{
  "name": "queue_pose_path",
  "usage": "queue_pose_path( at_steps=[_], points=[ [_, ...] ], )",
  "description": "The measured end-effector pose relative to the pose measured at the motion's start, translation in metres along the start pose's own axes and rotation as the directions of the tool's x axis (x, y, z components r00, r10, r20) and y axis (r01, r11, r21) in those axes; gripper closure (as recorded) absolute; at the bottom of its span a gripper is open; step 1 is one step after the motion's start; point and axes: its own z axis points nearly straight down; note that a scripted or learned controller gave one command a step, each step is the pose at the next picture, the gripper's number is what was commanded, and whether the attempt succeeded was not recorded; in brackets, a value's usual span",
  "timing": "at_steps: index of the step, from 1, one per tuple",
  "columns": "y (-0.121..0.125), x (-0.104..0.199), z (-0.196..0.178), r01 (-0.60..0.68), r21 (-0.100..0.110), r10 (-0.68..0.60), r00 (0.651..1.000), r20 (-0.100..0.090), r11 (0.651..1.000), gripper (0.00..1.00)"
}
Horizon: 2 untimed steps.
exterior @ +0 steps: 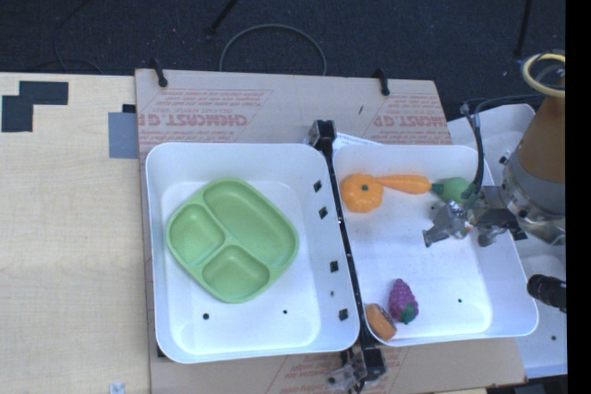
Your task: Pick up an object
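Note:
In the right bin (499,309) lie an orange fruit (362,194), a carrot (404,185) with a green top (452,189), a purple bunch of grapes (402,300) and a small orange piece (379,321) at the front left corner. My gripper (464,231) hangs over the right part of this bin, just below the carrot's green top. Its two fingers stand apart with nothing between them. The grapes are well in front of it.
The left bin (166,309) holds a green divided plate (232,238). A black divider (337,235) runs between the bins. The grey arm with its orange band (545,143) comes in over the right rim.

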Motion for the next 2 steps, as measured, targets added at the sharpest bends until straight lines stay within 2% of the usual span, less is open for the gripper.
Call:
queue_pose_path(
  at_steps=[1,2],
  points=[
    [0.002,0.000,-0.005,0.002,-0.010,-0.002,1.000,0.002,1.000,0.00],
    [0.009,0.004,0.056,0.002,-0.006,-0.002,1.000,0.001,1.000,0.00]
  ],
)
